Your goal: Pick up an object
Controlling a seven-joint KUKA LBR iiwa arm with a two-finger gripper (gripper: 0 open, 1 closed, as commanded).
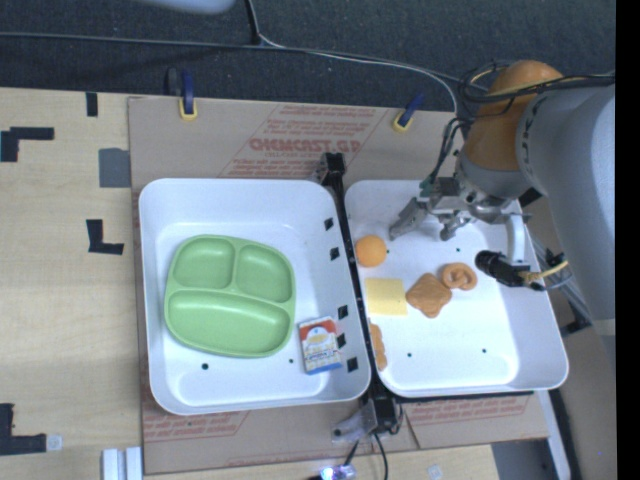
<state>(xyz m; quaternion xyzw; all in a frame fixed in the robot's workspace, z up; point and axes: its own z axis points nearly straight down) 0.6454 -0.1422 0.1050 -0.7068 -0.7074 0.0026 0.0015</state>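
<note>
My gripper hangs over the back of the right bin, its two grey fingers spread open with only bare white bin floor between them. An orange ball lies just left of and below the left finger, against the bin's left wall. Further forward sit a yellow block, a brown bread-like piece and a small brown ring-shaped piece. None of these touches the gripper.
The left bin holds a green divided plate and a small red-and-white carton. Another orange-brown item lies at the right bin's left edge. A black cable end hangs by the arm on the right.
</note>
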